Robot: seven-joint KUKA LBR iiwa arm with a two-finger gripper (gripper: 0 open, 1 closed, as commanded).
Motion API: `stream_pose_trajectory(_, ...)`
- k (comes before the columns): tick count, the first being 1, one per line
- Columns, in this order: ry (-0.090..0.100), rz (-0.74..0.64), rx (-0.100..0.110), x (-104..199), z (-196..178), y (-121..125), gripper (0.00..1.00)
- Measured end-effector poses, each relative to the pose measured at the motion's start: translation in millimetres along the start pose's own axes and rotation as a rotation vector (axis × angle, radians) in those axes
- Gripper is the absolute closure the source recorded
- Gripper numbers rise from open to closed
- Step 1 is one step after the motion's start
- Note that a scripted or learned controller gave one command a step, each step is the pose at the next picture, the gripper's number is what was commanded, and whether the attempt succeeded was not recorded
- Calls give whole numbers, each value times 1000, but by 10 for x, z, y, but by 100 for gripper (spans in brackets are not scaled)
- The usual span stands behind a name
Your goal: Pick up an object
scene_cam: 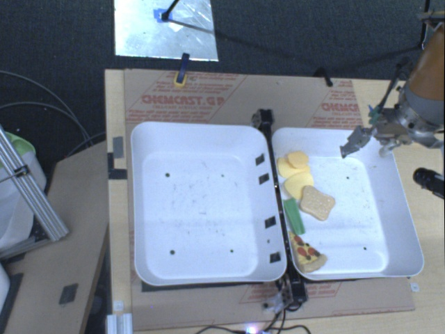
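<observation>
On the bench sat two bins, side by side. Left bin held nothing to grasp. Right bin held toy foods, all crowded against its left wall: yellow slices at the top, toast just below, a green stick beside the toast, and pizza nearest the front. Gripper hung over the right bin's far right corner, well apart from the food, with nothing between its fingers. By this evidence the pick had not begun: approach, grasp and lift all remained.

Grey arm, orange band, dark pincer
</observation>
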State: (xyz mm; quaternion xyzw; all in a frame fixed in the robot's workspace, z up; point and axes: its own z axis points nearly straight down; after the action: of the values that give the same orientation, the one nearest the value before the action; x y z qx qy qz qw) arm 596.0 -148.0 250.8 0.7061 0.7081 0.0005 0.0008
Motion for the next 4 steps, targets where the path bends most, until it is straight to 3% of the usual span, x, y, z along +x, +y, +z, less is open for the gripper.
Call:
stream_pose_trajectory(1, 6, -6, 12, 656, 936, -463, 0)
stream_pose_trajectory(2, -1, -1, 0, 376, 1564, 79, 0)
stream_pose_trajectory(3, 1, -3, -1, 585, 1661, 144, 0)
stream_pose_trajectory(4, 1, 5, 7, 507, 1666, -715, 0)
